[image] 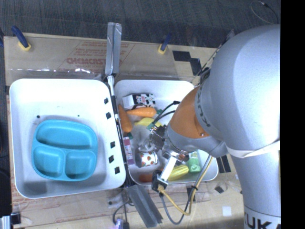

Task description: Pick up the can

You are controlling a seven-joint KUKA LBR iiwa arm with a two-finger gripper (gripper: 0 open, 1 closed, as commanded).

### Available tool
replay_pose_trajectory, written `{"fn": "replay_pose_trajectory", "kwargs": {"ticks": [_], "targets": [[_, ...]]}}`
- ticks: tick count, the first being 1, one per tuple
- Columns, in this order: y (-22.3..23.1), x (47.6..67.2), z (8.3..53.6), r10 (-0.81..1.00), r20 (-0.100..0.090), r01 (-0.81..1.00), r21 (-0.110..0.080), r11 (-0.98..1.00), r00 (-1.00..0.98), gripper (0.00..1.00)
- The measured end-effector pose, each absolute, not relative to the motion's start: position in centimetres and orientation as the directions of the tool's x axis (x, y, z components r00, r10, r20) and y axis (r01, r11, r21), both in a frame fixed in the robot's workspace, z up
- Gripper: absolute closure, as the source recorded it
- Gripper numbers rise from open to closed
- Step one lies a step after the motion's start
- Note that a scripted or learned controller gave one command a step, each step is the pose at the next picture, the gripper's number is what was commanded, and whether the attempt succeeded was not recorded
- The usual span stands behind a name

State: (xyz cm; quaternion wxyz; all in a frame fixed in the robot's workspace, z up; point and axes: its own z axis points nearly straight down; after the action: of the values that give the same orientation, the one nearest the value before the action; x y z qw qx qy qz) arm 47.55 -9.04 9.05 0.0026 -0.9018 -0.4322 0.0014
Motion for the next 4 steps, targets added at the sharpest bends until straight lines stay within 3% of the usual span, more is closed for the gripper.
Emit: {"fn": "replay_pose_trajectory", "kwargs": {"ticks": [1,2,3,4], "targets": [[-9.0,47.5,10.0,0.783,0.000,0.783,-0.010,-0.622,0.622,1.00],[-7.6,54.2,19.1,0.717,-0.001,0.717,-0.005,-0.697,0.697,1.00],[-7.6,54.2,19.1,0.718,-0.002,0.718,-0.006,-0.696,0.696,0.00],[-11.8,48.2,9.5,0.401,0.013,0.401,0.006,-0.916,0.916,0.00]]}}
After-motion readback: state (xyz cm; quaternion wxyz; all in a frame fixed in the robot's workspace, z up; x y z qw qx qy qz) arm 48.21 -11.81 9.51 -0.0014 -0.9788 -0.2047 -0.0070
